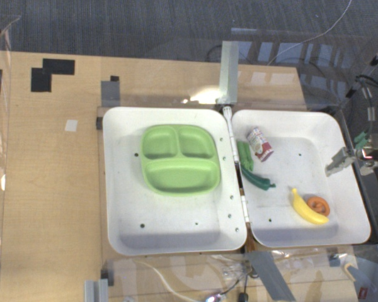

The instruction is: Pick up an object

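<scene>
Cut off by the right edge: most of the arm (377, 145), with the pincer (337, 163) a small grey shape over the right bin's (302, 121) right rim, too small to read. Partly hidden behind the banana (307, 209): an orange round thing (319, 204). Too small to read: the can's (259, 144) label. Blurred under glare: the far tabletop (201, 95).
</scene>
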Motion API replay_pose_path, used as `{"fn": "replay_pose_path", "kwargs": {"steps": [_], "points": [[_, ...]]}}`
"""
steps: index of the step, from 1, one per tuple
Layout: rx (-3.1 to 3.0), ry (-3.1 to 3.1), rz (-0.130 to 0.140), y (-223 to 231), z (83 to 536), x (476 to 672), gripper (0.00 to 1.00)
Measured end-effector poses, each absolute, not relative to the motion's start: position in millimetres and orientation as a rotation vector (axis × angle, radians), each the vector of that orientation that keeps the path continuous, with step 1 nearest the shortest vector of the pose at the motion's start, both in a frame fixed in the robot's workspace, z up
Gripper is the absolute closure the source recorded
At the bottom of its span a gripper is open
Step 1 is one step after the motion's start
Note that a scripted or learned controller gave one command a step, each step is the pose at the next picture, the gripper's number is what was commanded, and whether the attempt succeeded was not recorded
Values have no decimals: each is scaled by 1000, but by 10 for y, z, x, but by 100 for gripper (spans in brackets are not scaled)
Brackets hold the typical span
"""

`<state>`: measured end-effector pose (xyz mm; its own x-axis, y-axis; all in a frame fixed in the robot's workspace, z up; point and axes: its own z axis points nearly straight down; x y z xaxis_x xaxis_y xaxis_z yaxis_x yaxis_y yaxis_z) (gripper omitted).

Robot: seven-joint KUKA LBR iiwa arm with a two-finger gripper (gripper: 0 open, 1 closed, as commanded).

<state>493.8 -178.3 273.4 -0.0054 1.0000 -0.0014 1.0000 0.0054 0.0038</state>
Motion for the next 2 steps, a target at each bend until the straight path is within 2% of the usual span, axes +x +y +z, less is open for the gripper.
{"fn": "replay_pose_path", "kwargs": {"steps": [1, 2], "points": [[2072, 2357, 3, -1519, 1930, 4881, 0], [1575, 2711, 5, -1103, 2128, 5738, 0]]}}
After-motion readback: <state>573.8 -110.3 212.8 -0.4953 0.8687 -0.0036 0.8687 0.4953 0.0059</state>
